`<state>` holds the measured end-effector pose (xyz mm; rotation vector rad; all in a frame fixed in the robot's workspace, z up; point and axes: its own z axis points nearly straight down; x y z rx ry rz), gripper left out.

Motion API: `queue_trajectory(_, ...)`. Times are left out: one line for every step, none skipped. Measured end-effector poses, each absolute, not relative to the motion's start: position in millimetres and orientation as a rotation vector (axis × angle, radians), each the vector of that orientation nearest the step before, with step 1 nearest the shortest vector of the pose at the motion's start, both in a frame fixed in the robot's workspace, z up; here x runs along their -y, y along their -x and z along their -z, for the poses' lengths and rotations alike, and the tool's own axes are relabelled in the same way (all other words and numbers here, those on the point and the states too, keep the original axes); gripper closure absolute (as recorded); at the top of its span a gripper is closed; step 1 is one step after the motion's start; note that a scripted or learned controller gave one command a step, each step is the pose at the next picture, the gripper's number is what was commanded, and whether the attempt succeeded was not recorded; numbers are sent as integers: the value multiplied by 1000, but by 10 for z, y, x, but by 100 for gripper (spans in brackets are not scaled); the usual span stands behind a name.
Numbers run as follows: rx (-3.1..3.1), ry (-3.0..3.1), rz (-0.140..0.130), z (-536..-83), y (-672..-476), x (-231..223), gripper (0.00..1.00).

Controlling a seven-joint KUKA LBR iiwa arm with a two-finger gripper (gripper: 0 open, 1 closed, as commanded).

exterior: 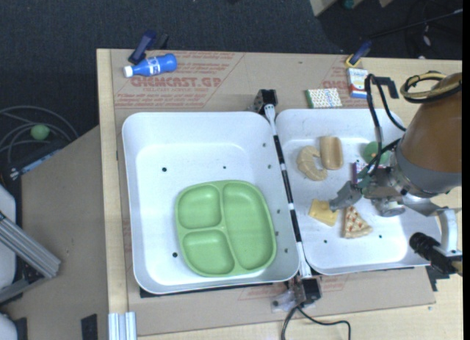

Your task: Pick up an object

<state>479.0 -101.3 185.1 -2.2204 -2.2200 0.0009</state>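
Pizza slice [356,223] sits in the right bin [323,258] — pincer [351,195] at its twelve o'clock, grip state impossible to tell.

A blue-and-white bottle [150,65] lies on the bench [220,74] behind the bins.

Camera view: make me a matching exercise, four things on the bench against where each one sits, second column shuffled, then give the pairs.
Things:
1. green divided plate
2. pizza slice
3. blue and white bottle
4. yellow cheese wedge

Places:
A. on the bare bench top, beyond the left bin's far edge
B. right bin, just left of the pizza slice
C. left bin, toward its near side
D. right bin, near side, just below the gripper

Pairs: 1-C, 2-D, 3-A, 4-B
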Motion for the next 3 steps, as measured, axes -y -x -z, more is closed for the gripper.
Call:
queue_trajectory(2221,2221,0,-844,-5145,1115,0)
queue_trajectory(2225,2227,10,-982,-5175,1114,100)
queue_trajectory(2223,2220,4,-1854,-5802,456,100)
